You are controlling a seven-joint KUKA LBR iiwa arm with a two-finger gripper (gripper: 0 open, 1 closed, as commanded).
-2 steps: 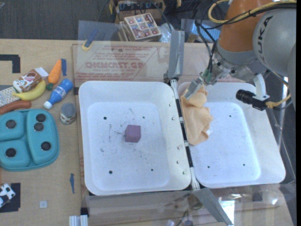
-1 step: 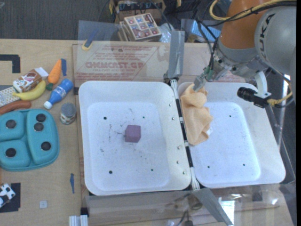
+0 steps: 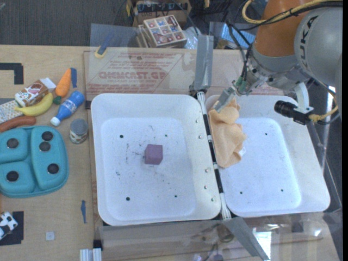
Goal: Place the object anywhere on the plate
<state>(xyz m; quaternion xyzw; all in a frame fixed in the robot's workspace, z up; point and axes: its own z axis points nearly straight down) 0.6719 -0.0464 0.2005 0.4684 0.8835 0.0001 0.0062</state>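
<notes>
The grey KUKA arm with its orange band (image 3: 296, 31) is cut off by the top and right edges. Its two-finger gripper (image 3: 235, 91) is small and blurred against the pale orange crumpled cloth (image 3: 227, 132), so the contact between them cannot be made out. The cloth hides part of the right white bin's (image 3: 283, 200) left wall. A black-and-white patterned item (image 3: 6, 223) is cut by the left edge, its kind unclear.

a robot lab: a grey and orange arm (image 3: 304, 31) with loose cables reaches over two white bins (image 3: 109, 110) on a wooden desk (image 3: 32, 64), toy food (image 3: 38, 105) laid alongside.
</notes>
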